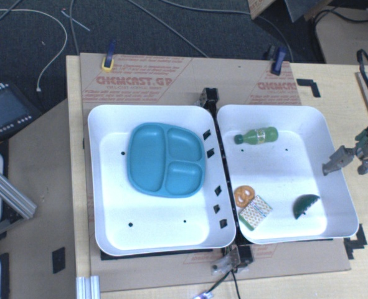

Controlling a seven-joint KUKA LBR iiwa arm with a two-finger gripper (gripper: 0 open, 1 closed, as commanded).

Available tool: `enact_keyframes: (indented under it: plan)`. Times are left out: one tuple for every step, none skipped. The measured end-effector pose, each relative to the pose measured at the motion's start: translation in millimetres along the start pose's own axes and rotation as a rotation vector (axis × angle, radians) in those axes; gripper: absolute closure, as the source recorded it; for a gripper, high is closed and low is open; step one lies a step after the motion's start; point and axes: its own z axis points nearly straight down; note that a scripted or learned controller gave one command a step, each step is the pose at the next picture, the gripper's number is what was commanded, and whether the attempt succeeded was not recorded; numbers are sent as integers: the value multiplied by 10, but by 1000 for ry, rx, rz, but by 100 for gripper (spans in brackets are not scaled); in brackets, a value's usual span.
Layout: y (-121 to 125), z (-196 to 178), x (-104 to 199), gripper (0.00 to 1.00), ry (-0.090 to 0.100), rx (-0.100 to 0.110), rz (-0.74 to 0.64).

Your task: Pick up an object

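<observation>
The right bin [308, 120] holds a green bottle [257, 136] lying on its side near the back. A brown pretzel [244, 195] and a green-patterned packet [256, 212] lie together at the front left. A dark green half-round piece [306, 205] rests at the front right. My gripper [349, 164] hangs over the bin's right rim, open, with its two fingers spread apart and nothing between them. It is to the right of the bottle and above the dark green piece, touching neither.
The left bin [109, 185] carries a blue divided plate [166, 160]. Black clips run along the divider [216, 167] between the bins. Clamps [277, 60] hold the cardboard at the back, and cables lie on the floor beyond.
</observation>
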Motion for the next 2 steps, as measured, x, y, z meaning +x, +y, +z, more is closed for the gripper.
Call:
enact_keyframes:
  plan:
    - [22,-52,5,0,-3,-11,-4]
    - [-8,575,-14,0,0,-4,-3]
